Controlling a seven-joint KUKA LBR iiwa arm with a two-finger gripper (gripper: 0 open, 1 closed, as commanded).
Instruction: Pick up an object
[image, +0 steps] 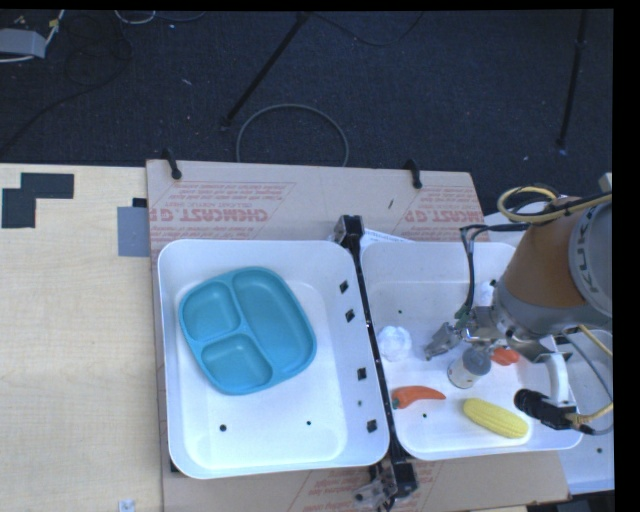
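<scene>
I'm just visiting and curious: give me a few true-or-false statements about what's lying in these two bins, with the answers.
1. A blue divided plate lies in the left bin. True.
2. The corn cob lies in the left bin. False: it lies in the right bin, near the front edge.
3. An orange-red chili pepper lies in the right bin. True.
4. The plate holds food. False: its compartments are bare.
5. The gripper is over the right bin. True.
</scene>
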